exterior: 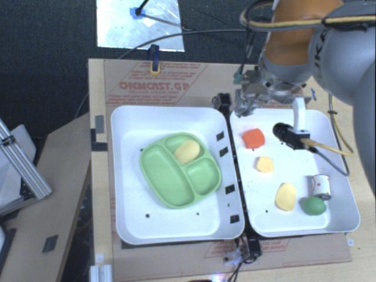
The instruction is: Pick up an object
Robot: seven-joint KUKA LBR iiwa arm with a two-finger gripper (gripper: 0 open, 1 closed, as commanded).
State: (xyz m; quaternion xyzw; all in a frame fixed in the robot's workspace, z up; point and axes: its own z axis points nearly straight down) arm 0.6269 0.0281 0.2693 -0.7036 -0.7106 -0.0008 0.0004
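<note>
My gripper (245, 106) hangs over the back left corner of the right bin (341, 157), above and a little behind an orange-red piece (253, 138). Nothing shows between its fingers. Further forward in the same bin lie a small yellow block (265, 164), a larger yellow piece (285, 197), a green rounded piece (314, 205) and a small white can with a red mark (320, 185). In the left bin (129, 157) sits a green divided plate (176, 172) with a pale yellow item (187, 151) in its back compartment.
A raised divider with black clips (229, 157) runs between the two bins. The bins rest on a cardboard sheet (170, 78). A blue clamp (154, 57) stands at the back edge. A metal frame (20, 163) is at the far left.
</note>
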